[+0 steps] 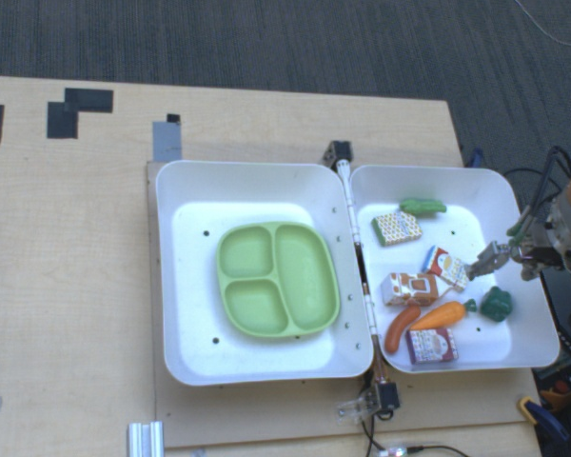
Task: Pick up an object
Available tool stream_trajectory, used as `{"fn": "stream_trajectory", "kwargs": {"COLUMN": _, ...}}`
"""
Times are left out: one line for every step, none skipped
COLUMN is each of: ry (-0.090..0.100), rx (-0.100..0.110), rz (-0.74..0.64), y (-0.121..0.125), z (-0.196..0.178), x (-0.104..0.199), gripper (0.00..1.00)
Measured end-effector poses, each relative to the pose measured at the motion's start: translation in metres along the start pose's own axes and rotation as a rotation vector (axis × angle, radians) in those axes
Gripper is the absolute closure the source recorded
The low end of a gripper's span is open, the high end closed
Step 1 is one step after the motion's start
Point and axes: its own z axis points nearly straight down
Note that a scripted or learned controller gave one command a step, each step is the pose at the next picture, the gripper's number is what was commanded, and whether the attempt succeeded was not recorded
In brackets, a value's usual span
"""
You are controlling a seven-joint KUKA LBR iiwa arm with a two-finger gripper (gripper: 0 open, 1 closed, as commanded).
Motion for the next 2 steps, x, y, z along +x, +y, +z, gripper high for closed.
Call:
{"fn": "stream_trajectory", "kwargs": {"ry": -0.002, "rx": -0.019, "rz": 0.002, "y": 0.001, "z": 0.109, "x": 0.022, "gripper": 0.00}}
{"fn": "stream_trajectory", "kwargs": {"ry": 0.001, "rx": -0.027, "rz": 0.000, "y": 0.005, "z": 0.095, "x": 0.024, "gripper": 1.00}}
